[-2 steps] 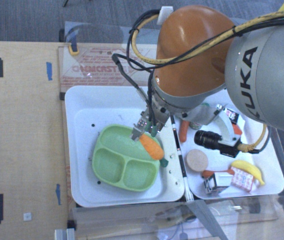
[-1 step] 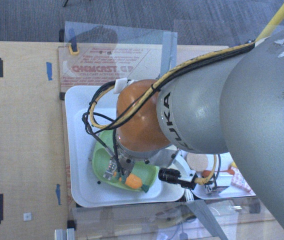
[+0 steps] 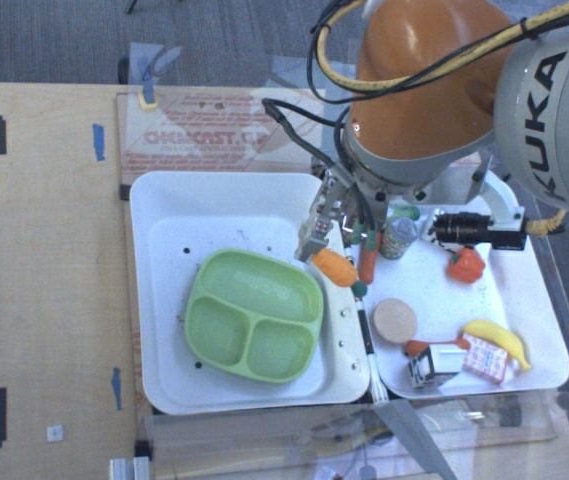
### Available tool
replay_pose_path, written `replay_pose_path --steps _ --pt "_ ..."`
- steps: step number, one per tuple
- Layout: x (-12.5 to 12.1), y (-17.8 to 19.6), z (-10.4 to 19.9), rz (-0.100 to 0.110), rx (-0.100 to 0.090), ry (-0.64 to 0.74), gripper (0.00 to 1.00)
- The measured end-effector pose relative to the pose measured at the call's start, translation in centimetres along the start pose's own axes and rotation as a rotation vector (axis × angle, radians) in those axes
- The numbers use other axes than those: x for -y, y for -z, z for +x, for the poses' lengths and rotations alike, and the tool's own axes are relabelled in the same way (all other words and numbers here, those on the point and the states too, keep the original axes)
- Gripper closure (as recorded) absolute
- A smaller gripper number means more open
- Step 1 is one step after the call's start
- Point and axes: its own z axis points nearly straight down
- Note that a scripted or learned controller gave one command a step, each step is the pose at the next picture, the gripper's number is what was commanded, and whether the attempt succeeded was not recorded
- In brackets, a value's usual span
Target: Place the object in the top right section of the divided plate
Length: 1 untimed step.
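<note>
Orange lump [image 3: 334, 267]: in the left bin [image 3: 164, 208], close to its right wall, just off the 2 o'clock rim of the green divided plate [image 3: 254, 313], outside every section. Resting or lifted: cannot tell. Right at its 11 o'clock, touching or nearly so, the end effector [image 3: 320, 246], reaching down toward 7 o'clock from the grey and orange arm [image 3: 424, 68]. Apart, together or clamped on the lump: cannot tell from this slant.

Plate: near the middle of the left bin, a little toward 5 o'clock, with one long section along its 12 o'clock side and two smaller ones along its 6 o'clock side.

At 3 o'clock of the lump, just beside it, a slim orange-red carrot shape [image 3: 367, 261] with a green tip, long axis from 12 to 6 o'clock, by the seam between the bins. Toward 2 o'clock, a small can [image 3: 399, 236] in the right bin [image 3: 539, 308]. At 3 o'clock, well apart, a red lump [image 3: 467, 265]. At 5 o'clock, a flat tan disc [image 3: 395, 320]. Past the disc, near that bin's 5 o'clock corner: a yellow banana [image 3: 501, 340], a pink and white packet [image 3: 484, 359] touching it, a small black and white box [image 3: 430, 366], a small red piece [image 3: 417, 347] just beside the box.

Under both bins, the pale wooden surface [image 3: 44, 268], marked with blue tape strips [image 3: 98, 141]. At 12 o'clock of the left bin, a board with faded red print [image 3: 204, 136].
</note>
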Motion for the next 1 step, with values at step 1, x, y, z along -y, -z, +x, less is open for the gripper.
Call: replay_pose_path --steps 1 --pt "-3.65 -6.87 2.79 0.000 -0.003 0.144 1.00"
